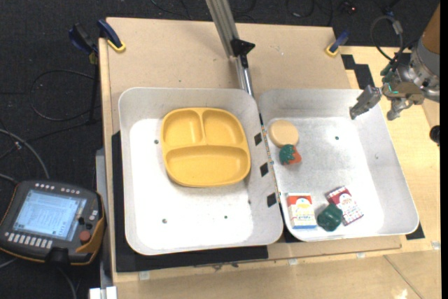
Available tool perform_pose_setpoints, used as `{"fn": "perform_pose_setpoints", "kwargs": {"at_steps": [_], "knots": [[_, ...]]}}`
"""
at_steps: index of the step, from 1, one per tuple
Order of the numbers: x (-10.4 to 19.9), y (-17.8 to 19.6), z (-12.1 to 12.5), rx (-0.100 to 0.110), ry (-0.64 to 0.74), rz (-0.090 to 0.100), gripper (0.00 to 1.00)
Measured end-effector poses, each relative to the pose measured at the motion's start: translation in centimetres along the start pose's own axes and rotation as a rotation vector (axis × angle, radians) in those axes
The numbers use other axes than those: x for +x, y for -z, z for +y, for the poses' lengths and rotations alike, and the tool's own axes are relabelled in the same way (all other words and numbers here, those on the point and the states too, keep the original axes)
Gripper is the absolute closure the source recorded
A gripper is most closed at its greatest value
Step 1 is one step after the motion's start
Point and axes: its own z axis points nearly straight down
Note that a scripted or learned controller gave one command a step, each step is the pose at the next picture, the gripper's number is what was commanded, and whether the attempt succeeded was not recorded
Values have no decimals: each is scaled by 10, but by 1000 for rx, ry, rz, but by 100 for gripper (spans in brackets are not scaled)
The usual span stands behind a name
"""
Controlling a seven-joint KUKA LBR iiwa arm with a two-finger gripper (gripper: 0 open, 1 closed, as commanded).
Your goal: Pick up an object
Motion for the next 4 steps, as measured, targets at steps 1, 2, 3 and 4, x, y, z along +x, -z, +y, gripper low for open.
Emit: {"fn": "perform_pose_setpoints", "kwargs": {"at_steps": [1, 2, 3, 4], "knots": [[0, 0, 0, 0, 0, -1, 0], [-1, -45, 6, 4, -2, 0, 0], [-2, -89, 3, 5, -3, 1, 0], [-3, -149, -6, 6, -3, 1, 0]]}}
